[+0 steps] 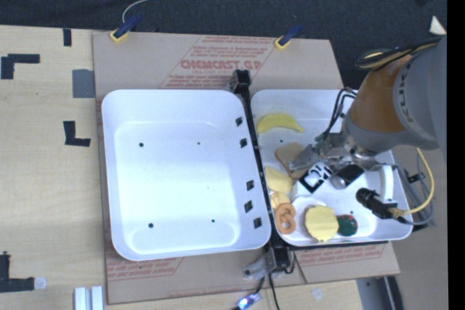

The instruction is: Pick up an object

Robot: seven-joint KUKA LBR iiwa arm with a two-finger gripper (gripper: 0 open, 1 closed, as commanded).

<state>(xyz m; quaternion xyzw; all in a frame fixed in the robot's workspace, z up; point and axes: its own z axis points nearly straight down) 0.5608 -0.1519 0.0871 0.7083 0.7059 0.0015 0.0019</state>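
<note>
The camera view shows two shallow white bins clamped side by side on a cardboard-covered bench; the left bin [174,170] lies at nine o'clock of the frame and the right bin [320,99] at three o'clock, their shared wall marked by a black divider strip [251,156]. All candidate objects sit in the right bin, presumably so that a pick can be judged against the bare neighbouring bin: a yellow banana-shaped piece [277,123] at the bin's eleven o'clock, a tan slab [288,154] just below it, a pale yellow lump [277,180] at nine o'clock against the divider, an orange pretzel-like ring [284,217] at seven o'clock, and a round yellow piece [320,222] touching a small dark green item [347,226] at six o'clock. The arm [396,102] enters from three o'clock and bends down so that the gripper [320,172] hangs low over the bin's centre, near the tan slab. Whether the claw is spread or closed cannot be told, since its tip merges with black-and-white housing, and nothing is visibly between its tips. The arm's bulk hides the bin's right wall and part of its floor.
</note>
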